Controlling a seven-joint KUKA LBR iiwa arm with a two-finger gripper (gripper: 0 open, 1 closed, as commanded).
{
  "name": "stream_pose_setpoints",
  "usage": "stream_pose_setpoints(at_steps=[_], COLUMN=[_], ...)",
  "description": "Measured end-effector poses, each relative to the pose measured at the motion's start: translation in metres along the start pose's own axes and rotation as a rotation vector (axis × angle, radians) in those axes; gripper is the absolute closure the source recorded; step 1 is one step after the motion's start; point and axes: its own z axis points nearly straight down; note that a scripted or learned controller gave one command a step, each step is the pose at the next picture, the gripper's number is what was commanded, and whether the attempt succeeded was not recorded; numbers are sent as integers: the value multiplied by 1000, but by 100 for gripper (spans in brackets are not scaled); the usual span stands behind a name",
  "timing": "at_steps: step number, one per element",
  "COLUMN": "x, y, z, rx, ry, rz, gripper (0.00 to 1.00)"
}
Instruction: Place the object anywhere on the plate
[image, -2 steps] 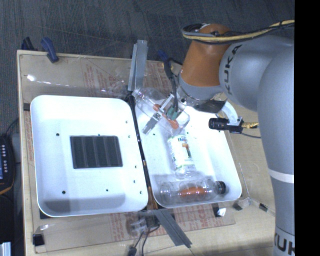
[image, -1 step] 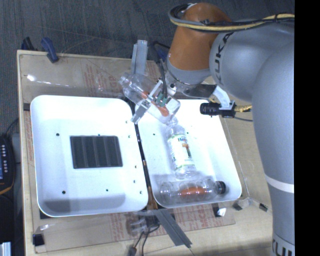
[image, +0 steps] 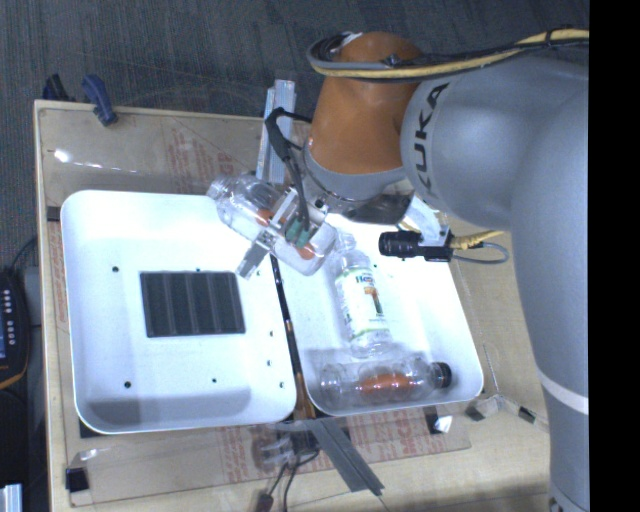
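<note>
My tool over the seam btw bins, clamped on a clear bottle, tilted, mostly sticking out far-left. Dark plate sits in left bin, near-left of me. Risk: off-centre grip, bottle could pivot/slip, or roll off plate on release.

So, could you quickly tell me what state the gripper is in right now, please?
Gripper: shut on a clear plastic bottle, raised over the divide between the two white bins.

The grey arm bears the letters "KUKA" in black.
</note>
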Motion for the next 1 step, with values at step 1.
stream_pose_setpoints(at_steps=[1], x=[35], y=[21], z=[51], rx=[1], ry=[2], rz=[-133], gripper=[100])
